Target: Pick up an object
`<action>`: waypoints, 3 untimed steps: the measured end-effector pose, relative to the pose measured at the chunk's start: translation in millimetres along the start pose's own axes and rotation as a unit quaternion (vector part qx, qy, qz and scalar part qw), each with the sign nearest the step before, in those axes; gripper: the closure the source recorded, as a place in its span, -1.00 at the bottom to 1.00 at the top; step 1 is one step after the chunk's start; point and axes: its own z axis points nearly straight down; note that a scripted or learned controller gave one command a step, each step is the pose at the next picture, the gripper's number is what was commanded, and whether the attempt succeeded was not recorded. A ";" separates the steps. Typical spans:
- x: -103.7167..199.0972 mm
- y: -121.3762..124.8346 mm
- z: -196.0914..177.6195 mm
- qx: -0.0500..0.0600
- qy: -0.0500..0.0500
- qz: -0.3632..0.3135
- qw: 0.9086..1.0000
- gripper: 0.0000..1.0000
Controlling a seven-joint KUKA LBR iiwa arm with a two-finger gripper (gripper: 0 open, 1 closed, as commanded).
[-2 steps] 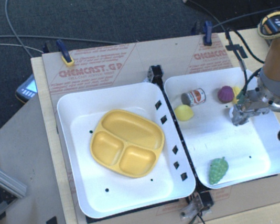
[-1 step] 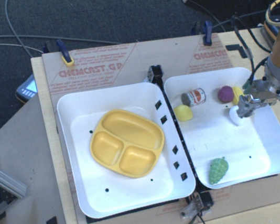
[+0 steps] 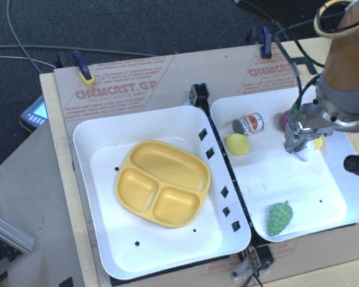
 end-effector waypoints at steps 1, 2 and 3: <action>57.4 6.5 -9.1 -0.001 0.000 -0.001 1.000 1.00; 110.3 5.2 4.6 0.003 0.000 0.000 1.000 1.00; 156.1 4.1 8.0 0.002 0.000 0.000 1.000 1.00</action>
